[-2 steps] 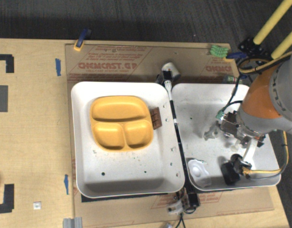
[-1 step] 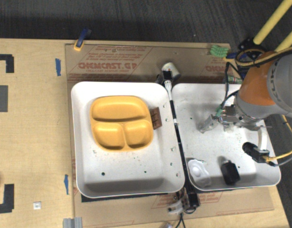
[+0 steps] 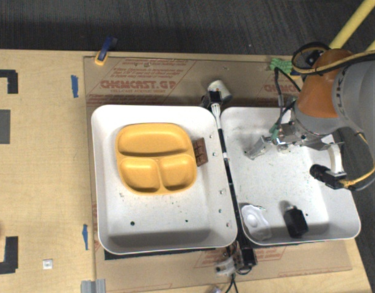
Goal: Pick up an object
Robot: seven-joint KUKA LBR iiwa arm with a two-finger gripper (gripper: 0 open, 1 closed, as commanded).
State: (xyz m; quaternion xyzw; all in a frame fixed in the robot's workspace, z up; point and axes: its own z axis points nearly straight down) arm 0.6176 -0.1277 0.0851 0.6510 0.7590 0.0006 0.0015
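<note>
A yellow three-compartment plate [image 3: 156,157] lies in the left bin [image 3: 114,224]. A small brown block [image 3: 200,152] rests against the plate's right edge. In the right bin [image 3: 340,224], a white rounded object [image 3: 254,217] and a black object [image 3: 295,221] sit near the front wall. My gripper [image 3: 256,148] hangs over the upper left part of the right bin, over bare white floor, well apart from both of those objects. I see nothing held at its tip.
The grey arm with its orange band [image 3: 319,96] reaches in over the right bin's back right corner, trailing cables. A black-and-white fixture [image 3: 217,91] stands at the back between the bins. A yellow pole [image 3: 355,17] crosses the top right.
</note>
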